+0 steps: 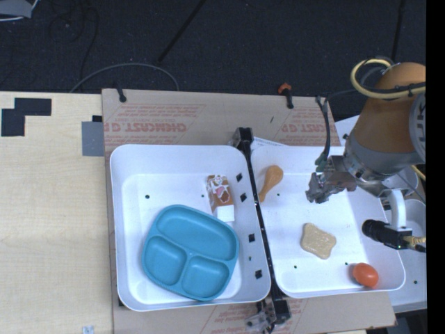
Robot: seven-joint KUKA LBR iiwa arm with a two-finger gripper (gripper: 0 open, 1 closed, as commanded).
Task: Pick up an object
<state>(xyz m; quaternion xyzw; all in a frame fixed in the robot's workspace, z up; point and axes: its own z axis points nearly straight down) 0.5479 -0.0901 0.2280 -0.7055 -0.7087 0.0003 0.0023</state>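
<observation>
Mirrored red lettering is seen on the cardboard [188, 120] under both bins but cannot be read with certainty, while the dark hand [318, 192], its grip impossible to make out, is held over the right bin [292, 270] above the bread slice [318, 241].

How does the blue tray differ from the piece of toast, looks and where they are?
The blue tray is large, blue and split into compartments; the toast is small, tan and plain. The tray fills much of the left bin; the toast lies in the right bin. Both lie flat, apart from the gripper.
</observation>
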